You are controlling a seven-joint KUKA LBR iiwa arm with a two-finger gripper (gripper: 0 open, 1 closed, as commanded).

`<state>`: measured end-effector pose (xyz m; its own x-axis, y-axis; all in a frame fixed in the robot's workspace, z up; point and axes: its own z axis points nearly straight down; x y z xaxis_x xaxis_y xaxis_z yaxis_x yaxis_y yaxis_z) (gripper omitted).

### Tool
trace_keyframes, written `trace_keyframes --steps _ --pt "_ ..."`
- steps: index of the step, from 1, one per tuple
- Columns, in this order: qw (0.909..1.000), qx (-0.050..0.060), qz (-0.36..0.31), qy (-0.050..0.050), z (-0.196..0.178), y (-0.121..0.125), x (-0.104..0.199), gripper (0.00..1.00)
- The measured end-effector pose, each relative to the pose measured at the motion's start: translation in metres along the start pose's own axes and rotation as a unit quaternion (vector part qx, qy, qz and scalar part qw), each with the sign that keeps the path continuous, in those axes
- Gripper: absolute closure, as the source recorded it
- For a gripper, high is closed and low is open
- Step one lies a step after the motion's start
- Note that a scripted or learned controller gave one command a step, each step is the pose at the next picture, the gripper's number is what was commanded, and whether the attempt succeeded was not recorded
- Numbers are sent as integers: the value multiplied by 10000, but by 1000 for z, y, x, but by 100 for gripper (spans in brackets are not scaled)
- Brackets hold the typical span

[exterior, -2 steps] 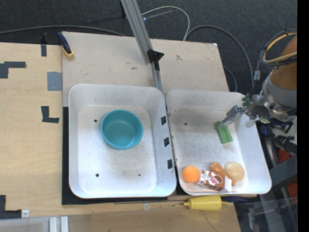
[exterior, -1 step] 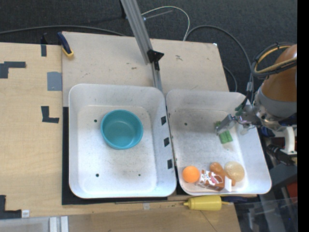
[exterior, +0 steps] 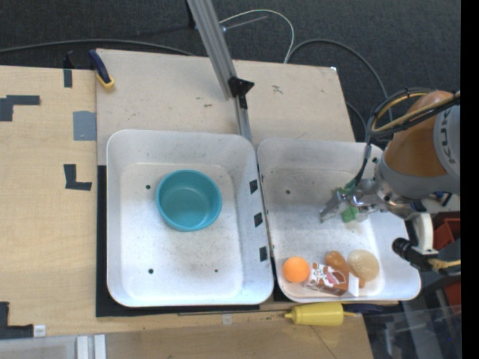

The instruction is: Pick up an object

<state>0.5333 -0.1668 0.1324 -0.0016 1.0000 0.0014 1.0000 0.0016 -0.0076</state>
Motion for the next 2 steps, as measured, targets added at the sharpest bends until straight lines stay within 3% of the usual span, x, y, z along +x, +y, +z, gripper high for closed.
trace_keyframes --steps 1,2 --pt "10000 -20 -7 -2 -13 1 0 100" --pt "10000 -48 2 -11 -56 -3 1 100"
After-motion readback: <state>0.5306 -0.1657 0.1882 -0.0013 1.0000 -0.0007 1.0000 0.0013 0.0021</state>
